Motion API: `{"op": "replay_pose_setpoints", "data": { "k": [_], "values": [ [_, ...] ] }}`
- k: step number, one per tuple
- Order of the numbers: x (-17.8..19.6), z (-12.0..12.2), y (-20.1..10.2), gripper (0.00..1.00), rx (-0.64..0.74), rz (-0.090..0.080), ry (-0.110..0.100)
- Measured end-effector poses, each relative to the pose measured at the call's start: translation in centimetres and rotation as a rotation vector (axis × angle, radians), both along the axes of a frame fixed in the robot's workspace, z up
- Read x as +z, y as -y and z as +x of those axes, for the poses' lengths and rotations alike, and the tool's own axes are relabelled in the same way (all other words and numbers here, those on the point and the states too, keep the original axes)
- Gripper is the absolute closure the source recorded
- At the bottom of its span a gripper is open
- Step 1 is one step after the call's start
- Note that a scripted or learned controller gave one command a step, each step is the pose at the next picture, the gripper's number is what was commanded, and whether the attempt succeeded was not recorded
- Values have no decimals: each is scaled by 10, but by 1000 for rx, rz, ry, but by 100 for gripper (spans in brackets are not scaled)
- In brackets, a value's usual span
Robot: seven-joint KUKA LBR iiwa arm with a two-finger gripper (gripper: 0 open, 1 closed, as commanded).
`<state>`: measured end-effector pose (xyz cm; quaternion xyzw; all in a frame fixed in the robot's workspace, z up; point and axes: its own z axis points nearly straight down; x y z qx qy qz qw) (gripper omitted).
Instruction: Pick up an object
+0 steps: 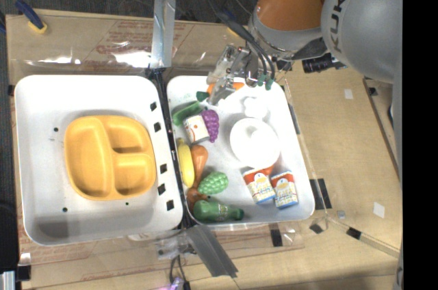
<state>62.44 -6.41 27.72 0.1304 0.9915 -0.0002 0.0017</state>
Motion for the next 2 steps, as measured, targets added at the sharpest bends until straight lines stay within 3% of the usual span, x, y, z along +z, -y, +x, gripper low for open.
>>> {"op": "replay_pose_setpoints", "data": {
  "k": [1,2],
  "values": [
    [-14,-92,28,100,-1,0,-2],
    [9,-46,37,100,-43,-1,0]
  ]
}}
